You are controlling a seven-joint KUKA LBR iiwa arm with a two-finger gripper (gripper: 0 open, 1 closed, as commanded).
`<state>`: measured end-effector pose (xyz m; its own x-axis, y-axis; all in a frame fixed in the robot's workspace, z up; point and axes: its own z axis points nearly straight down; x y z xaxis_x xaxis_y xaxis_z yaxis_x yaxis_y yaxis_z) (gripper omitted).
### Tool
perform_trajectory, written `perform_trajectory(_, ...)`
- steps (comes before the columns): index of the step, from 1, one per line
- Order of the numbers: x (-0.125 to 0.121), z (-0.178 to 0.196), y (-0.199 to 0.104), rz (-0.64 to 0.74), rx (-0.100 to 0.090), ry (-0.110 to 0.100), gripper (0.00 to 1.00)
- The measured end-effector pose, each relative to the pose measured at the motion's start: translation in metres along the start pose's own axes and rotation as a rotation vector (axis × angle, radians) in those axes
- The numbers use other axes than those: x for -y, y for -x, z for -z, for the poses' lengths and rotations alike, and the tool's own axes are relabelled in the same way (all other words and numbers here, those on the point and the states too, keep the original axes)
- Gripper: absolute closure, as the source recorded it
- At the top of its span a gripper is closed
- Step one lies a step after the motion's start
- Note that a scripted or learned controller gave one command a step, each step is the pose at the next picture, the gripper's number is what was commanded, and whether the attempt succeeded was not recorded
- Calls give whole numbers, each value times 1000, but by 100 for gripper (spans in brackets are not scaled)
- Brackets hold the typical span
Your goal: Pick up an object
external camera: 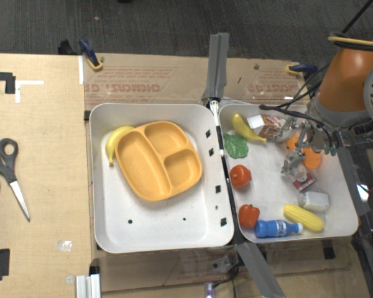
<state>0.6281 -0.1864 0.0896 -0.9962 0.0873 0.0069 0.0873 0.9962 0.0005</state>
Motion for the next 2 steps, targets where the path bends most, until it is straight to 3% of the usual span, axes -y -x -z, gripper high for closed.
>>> perform_trajectory(1,0,9,2,1,8,-1,100)
perform_trajectory(2,-34,-1,-69,-268,5,0,100)
